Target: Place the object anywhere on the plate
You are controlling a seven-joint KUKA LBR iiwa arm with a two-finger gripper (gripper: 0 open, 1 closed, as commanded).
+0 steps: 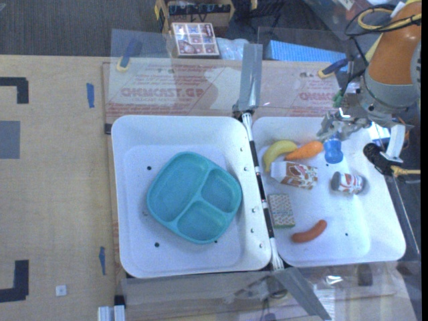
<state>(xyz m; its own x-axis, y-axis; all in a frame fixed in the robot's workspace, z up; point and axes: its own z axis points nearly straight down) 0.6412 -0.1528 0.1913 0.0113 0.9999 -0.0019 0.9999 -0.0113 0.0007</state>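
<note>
A teal plate (194, 196) with three compartments lies in the left bin (130, 139). The right bin (381, 236) holds several objects: a yellow banana (276, 151), an orange carrot (305, 151), a small blue object (333, 152), a printed carton (295, 174), a can on its side (348, 182), a speckled green block (281, 210) and a reddish sausage (309, 231). My gripper (336, 123) hangs over the far side of the right bin, just above the blue object and the carrot's tip. Whether it touches the blue object is unclear.
A metal divider (251, 85) runs between the bins at the back. Clear panels with cardboard stand behind both bins. Black cables and a connector (378, 156) hang by the right bin's right side. Wooden bench top spreads to the left.
</note>
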